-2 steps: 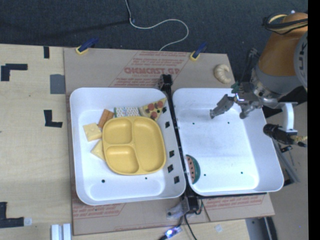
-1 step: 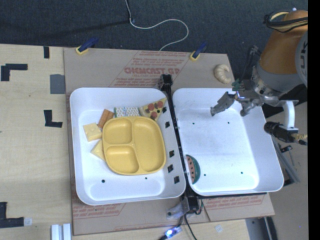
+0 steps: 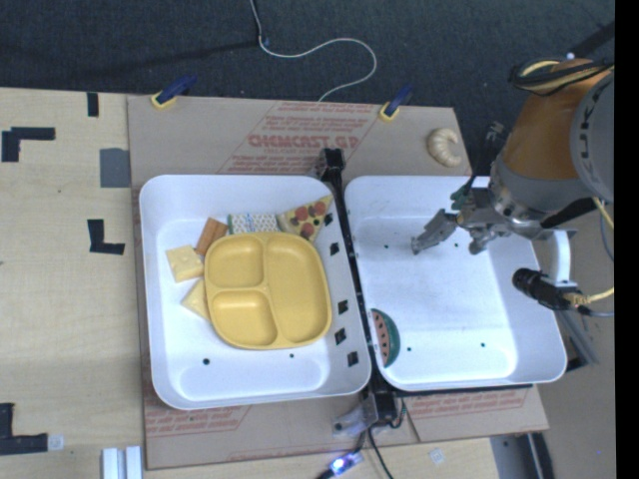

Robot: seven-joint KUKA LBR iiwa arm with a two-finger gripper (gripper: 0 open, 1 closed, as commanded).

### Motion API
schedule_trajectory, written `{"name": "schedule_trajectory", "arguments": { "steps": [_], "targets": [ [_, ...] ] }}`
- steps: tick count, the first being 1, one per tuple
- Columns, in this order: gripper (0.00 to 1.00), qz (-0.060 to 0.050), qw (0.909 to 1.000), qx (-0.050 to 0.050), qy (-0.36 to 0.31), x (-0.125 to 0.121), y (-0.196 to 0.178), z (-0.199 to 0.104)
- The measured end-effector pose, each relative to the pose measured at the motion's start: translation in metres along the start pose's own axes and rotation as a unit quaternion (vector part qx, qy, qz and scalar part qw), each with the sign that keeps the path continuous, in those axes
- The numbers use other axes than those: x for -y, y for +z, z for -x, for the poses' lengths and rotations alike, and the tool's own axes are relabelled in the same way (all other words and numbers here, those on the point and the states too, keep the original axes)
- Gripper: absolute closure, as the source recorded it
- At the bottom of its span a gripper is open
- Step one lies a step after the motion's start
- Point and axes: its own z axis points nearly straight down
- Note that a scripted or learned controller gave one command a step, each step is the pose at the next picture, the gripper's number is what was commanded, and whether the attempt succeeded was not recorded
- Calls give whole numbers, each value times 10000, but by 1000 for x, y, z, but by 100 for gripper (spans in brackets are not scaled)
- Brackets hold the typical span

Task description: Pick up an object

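Note:
My gripper (image 3: 446,236) hangs over the upper part of the right bin (image 3: 449,367), its dark fingers spread apart with nothing between them. In the left bin (image 3: 170,367) lies a yellow divided plate (image 3: 268,289). Behind it sit a brown block (image 3: 211,235), a pale yellow square (image 3: 184,263), a patterned flat piece (image 3: 252,224) and a pizza-slice toy (image 3: 310,218). A watermelon-slice toy (image 3: 385,335) rests at the right bin's lower left edge, well below and left of the gripper.
A black divider (image 3: 344,267) runs between the two bins. A beige shell-like object (image 3: 446,146) lies on the cardboard behind the right bin. A cable (image 3: 329,58) loops across the dark floor at the top.

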Motion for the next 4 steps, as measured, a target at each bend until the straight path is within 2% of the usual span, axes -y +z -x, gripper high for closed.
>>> {"name": "schedule_trajectory", "arguments": {
  "steps": [2, 3, 4],
  "targets": [
    [0, 17, 10000, 3, -8, 7, 107, 7],
    [100, 27, 10000, 2, -12, 6, 94, 7],
    [100, 53, 10000, 1, -6, 10, 31, 5]
  ]
}}
